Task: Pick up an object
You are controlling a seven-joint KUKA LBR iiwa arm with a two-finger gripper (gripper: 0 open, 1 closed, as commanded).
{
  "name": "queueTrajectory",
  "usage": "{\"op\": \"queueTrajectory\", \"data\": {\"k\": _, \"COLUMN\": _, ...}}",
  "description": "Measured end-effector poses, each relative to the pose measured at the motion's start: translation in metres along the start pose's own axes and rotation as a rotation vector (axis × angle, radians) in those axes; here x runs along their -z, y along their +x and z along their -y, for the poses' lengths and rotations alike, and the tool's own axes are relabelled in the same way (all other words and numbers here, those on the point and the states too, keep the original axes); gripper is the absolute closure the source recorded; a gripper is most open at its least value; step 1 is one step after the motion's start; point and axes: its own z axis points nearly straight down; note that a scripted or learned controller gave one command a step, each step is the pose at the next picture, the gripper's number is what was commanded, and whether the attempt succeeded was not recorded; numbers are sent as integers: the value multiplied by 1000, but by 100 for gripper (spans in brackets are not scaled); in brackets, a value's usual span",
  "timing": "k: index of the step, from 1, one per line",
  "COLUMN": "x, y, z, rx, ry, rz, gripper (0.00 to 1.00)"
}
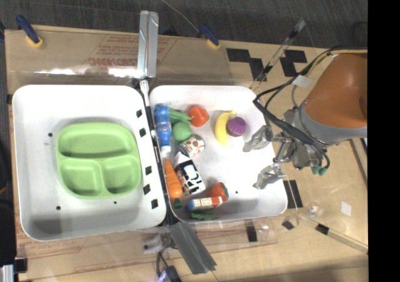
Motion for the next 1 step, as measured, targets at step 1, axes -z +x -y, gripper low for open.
{"op": "queueTrajectory", "data": {"k": 1, "x": -130, "y": 1, "z": -6, "rx": 178, "ry": 2, "rz": 6, "gripper": 0}}
